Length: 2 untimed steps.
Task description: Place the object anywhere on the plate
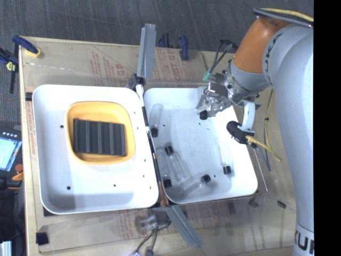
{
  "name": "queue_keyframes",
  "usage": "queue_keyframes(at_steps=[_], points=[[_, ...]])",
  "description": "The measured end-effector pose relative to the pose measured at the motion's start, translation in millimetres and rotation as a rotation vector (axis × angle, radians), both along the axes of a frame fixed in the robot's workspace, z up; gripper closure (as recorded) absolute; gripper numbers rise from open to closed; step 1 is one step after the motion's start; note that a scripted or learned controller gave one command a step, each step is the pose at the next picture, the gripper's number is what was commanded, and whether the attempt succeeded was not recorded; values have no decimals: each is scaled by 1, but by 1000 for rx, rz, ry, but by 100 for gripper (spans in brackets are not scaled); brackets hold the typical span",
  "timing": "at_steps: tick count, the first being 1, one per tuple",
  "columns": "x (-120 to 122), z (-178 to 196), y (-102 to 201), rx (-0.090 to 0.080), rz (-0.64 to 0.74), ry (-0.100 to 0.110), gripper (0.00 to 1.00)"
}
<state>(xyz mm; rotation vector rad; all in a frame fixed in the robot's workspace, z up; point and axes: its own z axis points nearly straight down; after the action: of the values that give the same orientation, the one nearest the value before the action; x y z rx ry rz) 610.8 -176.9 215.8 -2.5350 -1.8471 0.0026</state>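
Camera view material placed the task at its start: nothing had been set on the yellow, rounded-square plate (98, 109), which lay in the left shallow white bin (53, 188) and carried a dark ribbed rectangular insert (99, 137) at its middle. The candidate objects, several clear plastic tubes with black caps, were all seen in the right shallow white bin (241, 184), well apart from the plate. Which one was meant could not be told.

The metal two-finger gripper (206, 108) of the grey arm with the orange band (285, 84) was seen over the far part of the right bin, near none of the tubes. No tube was seen in it, and whether it was spread or pressed together could not be made out. Picking, carrying across and setting down were therefore all judged to remain.

The tube by the left wall (156, 116) was laid with its long axis running far to near, cap at the near end. The middle tube (177, 165) was set on a slant, its cap at the far-left end. The right-hand tube (222, 152) ran almost far to near, cap nearest the front rim. A fourth tube (193, 184) lay by the near wall, cap toward the right.
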Motion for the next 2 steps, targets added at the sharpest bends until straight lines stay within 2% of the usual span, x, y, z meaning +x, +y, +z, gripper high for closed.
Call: queue_keyframes(at_steps=[1, 2], points=[[13, -2, 61, 0, 138, 3, 100], [-5, -4, 121, -1, 299, 1, 100]])
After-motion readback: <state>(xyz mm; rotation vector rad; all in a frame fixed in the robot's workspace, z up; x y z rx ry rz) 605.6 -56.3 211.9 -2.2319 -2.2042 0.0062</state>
